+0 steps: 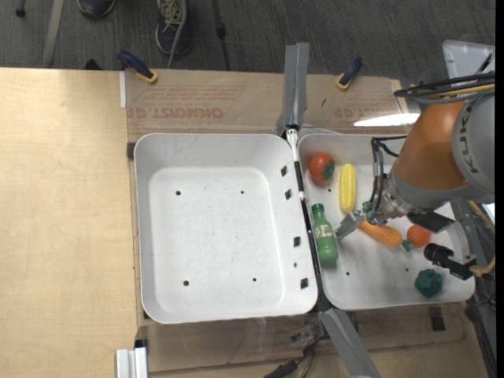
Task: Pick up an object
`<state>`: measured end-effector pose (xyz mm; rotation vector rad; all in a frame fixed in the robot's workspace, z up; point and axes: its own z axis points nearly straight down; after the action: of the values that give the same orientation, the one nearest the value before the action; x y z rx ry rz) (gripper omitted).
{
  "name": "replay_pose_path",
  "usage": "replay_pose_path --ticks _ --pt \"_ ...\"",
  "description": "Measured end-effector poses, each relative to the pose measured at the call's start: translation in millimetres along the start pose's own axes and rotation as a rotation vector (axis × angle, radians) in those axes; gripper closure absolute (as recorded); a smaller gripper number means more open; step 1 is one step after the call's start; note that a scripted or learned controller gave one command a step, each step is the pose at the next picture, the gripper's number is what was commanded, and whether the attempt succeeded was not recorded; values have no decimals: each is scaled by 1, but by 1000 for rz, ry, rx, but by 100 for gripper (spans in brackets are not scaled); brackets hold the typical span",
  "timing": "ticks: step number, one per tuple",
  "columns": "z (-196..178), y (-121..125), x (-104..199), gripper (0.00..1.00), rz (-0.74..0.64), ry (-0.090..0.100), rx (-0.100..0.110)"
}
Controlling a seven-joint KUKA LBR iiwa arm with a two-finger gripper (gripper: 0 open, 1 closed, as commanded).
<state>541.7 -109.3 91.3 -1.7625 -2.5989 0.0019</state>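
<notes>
The gripper hangs low over the right bin, and its two fingers are spread apart with nothing between them. On its left side stands the wall where the two bins meet, and the green bottle lies along that wall, just beside the fingers. Below the gripper the white floor is bare, so there is room there. The left bin, past the wall, has lots of open floor.

The grey arm with its orange band comes in from the right and bends down toward the bin.

The carrot lies just to the right of the fingers. The yellow corn sits just above them. The red tomato is up and left. A dark green thing sits far down to the right.
</notes>
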Motion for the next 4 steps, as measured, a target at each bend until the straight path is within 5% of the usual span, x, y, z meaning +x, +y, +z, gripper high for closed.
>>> replay_pose_path --ticks 1,2,3,4 --pt "0 -68 3 0 6 0 0" --pt "0 13 -14 0 153 -1 -1" --pt "1 -78 -21 0 169 0 1" --pt "0 -55 35 0 109 1 0"
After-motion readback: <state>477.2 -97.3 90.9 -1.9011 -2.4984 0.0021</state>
